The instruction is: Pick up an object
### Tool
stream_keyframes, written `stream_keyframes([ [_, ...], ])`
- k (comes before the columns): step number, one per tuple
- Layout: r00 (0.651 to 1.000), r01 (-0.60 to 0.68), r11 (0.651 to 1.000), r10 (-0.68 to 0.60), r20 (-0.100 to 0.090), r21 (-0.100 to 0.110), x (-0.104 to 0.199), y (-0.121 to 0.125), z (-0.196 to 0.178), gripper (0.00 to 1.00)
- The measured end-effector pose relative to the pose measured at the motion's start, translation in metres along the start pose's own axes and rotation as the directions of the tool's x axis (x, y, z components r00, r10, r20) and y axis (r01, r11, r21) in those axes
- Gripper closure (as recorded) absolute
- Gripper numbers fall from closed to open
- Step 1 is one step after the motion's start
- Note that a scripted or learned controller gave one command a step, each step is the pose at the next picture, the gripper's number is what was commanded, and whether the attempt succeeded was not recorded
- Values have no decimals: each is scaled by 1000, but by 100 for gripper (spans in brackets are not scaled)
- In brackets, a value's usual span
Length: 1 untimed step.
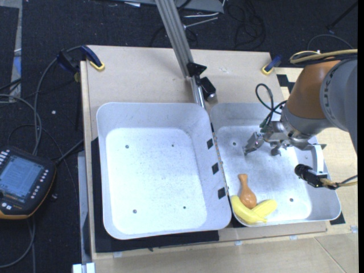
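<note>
overhead, a white left bin is sitting at centre. right of it, a yellow banana and an orange gourd-shaped toy are lying touching in the right bin's lower left corner. above them, the gripper is hanging open, gripping nothing.

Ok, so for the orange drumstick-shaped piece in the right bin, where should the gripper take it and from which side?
Grip the orange piece across its rounded lower body, coming straight down from above. Its thin neck points up toward the bin's middle and looks too slim for a firm hold. The banana touches its lower end, so set the fingers across the width, left to right in the view, probably slightly above that contact. The gripper hangs over the right bin.
</note>
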State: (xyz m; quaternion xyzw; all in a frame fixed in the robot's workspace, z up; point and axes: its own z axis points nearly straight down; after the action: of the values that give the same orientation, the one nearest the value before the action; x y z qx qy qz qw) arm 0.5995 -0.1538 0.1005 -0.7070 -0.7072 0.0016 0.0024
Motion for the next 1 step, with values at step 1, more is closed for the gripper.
stream_keyframes([
  [1,1000,0,1000,0,1,-6,-1,2,-14,100],
])
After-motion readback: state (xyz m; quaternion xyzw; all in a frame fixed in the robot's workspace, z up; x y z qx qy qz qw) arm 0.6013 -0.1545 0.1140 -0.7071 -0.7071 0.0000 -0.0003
